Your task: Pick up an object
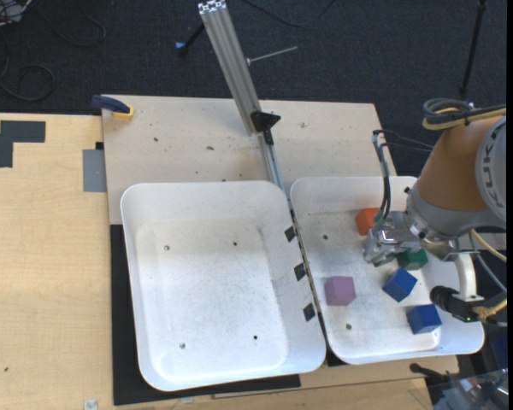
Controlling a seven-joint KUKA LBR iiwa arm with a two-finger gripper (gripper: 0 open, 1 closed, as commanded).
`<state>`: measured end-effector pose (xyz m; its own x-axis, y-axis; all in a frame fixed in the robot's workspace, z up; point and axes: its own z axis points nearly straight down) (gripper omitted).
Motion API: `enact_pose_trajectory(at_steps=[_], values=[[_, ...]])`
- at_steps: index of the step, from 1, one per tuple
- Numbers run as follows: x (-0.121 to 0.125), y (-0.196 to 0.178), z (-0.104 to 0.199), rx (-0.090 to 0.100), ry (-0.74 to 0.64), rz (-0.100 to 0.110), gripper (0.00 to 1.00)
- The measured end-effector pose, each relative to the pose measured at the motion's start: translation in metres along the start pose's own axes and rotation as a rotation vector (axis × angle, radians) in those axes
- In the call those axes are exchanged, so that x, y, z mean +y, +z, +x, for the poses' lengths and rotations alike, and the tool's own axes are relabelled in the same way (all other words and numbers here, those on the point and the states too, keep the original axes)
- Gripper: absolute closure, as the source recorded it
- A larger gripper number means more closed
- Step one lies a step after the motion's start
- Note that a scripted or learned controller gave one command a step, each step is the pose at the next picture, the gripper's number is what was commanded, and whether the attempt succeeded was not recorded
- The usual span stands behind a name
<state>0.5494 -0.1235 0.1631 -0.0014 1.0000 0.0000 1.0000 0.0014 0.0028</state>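
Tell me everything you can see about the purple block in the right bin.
The purple block is a small cube, pale purple with a matte look, maybe foam or plastic. It sits flat on the floor of the right bin, near that bin's left wall, and one corner points toward the camera. Nothing touches it. The tool is off to its upper right, and the nearer blue block lies apart on its right.
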Motion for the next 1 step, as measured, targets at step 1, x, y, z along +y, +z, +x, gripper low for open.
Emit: enact_pose_trajectory(at_steps=[1], values=[[-0.0049, -0.0479, 0.0063, 0.0, -0.001, 0.001, 1.0]])
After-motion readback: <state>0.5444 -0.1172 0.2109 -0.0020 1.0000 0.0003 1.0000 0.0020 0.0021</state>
